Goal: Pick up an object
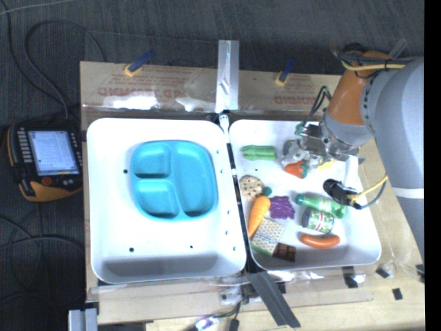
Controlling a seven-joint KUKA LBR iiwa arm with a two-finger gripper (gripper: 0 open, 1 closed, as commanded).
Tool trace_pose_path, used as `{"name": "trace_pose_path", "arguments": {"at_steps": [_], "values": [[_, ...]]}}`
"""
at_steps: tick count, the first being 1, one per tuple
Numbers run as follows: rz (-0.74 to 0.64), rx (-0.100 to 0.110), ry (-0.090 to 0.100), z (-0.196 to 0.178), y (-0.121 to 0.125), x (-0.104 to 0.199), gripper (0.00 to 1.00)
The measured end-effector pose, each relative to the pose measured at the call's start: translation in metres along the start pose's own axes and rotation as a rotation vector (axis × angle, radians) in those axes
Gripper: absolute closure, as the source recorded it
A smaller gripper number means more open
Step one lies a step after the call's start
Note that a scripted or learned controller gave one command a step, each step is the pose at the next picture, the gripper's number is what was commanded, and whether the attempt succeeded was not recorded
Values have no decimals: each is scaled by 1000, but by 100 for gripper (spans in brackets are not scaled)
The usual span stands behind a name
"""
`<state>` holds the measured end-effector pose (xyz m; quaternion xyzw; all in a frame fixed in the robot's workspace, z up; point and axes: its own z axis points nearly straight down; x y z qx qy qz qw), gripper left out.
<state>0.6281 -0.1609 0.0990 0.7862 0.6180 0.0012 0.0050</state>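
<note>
- The desk [96,74] carries two white bins side by side, with a handheld pendant [45,158] lying off its left edge on the dark floor.
- The grey arm [403,126] with its orange band [348,98] reaches in from the right, over the upper part of the right bin [358,250].
- The left bin [110,250] holds a blue divided tray [172,178] near its middle.
- The claw [303,156] hangs low in the right bin's upper area, just above a small orange-red piece [296,169]; whether its fingers are apart or together I cannot tell, nor whether it touches that piece.
- Just left of the claw lies a green pickle-like toy [258,153].
- Below it sit a green can [318,219] and a green bottle [318,203], close together.
- Lower left crowd: carrot [257,213], purple grapes [281,207], cookie [249,184], a patterned packet [267,235], a brown block [284,252].
- A red sausage [320,240] lies near the front wall.
</note>
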Motion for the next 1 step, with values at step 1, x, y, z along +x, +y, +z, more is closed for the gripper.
{"name": "trace_pose_path", "arguments": {"at_steps": [1], "values": [[-32,12,4,-89,-50,70,100]]}}
